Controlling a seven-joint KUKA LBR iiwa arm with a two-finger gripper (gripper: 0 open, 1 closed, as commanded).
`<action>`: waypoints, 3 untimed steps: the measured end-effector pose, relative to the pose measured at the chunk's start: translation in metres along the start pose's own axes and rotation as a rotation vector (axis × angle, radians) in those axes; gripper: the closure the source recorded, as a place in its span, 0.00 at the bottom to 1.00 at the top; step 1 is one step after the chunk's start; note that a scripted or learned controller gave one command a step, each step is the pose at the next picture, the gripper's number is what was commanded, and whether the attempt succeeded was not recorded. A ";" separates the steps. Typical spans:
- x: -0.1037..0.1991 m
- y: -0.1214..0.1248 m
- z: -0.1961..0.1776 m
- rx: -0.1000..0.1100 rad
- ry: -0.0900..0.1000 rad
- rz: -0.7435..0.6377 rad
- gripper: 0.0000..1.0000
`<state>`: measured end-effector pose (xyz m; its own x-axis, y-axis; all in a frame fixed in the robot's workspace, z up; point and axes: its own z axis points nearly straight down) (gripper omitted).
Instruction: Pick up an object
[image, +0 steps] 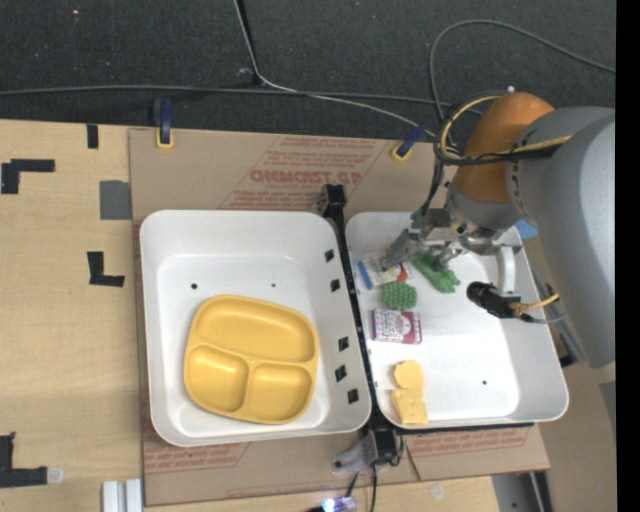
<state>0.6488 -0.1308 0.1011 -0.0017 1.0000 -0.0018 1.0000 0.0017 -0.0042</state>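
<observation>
My gripper (418, 250) hangs low over the back left part of the right bin (500, 380), under the orange wrist band. Just beneath and to its right lies a dark green leafy piece (440, 273). A round, bumpy light green object (399, 295) sits just in front of it. A small blue and white packet (369, 272) lies at the gripper's left, by the bin wall. Further forward are a pink and purple packet (396, 325) and two yellow pieces (409, 391). I see nothing clearly held.
The left bin (170, 250) holds a yellow divided tray (250, 358). A black divider (345, 300) separates the two bins. A black fitting with a yellow cable (497, 299) hangs over the right bin's right half. The arm's grey body covers the bin's back right corner.
</observation>
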 end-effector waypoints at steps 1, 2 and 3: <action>0.001 0.001 -0.012 -0.002 0.000 -0.002 1.00; -0.009 0.001 -0.067 -0.008 0.001 0.001 1.00; -0.001 0.010 -0.120 -0.009 0.001 -0.001 1.00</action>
<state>0.6591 -0.1315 0.2215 -0.0027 1.0000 -0.0007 1.0000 0.0027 0.0052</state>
